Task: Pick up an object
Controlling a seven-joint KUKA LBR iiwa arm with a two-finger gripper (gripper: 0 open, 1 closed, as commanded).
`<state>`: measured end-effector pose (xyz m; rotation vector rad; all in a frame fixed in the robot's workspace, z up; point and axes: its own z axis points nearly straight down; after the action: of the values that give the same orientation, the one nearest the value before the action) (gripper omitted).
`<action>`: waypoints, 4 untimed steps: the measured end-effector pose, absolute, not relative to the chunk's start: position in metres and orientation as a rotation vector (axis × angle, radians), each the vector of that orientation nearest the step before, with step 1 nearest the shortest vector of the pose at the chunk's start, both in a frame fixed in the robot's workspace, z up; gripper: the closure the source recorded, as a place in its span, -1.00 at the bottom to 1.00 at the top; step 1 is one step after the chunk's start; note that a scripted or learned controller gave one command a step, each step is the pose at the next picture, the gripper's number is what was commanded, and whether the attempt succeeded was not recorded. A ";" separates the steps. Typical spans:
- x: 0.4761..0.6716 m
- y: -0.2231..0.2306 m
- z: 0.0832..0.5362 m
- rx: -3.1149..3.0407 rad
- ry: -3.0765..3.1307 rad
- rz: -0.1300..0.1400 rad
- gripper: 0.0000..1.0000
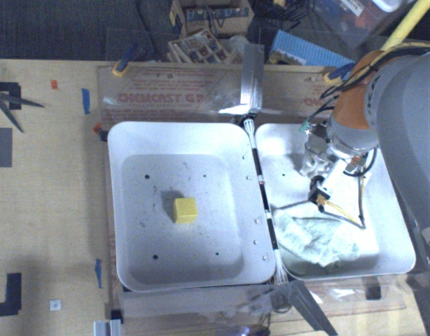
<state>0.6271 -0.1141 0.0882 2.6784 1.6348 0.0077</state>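
Hovering over the right bin, my gripper should drop straight onto one object and centre it before squeezing; I cannot tell the jaws' state. A crumpled cloth lies below it; a yellow block sits in the left bin.

Light is bright and soft, prob. from above. The white bins shine pale, esp. at the rims, w/ a soft grey dip in the left one. The yellow block drops a small shadow to its left. Whole pic is a bit fuzzy. The arm looks blurry. Top bg is dark.
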 end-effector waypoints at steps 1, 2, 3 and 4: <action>0.661 -0.099 0.138 3.002 0.927 -0.002 1.00; 0.662 -0.095 0.147 3.000 0.938 -0.005 1.00; 0.643 -0.116 0.087 3.123 0.352 0.005 1.00; 0.559 -0.125 0.098 3.079 0.640 -0.003 1.00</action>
<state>0.5593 -0.1251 0.0978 3.0790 0.6403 -0.0029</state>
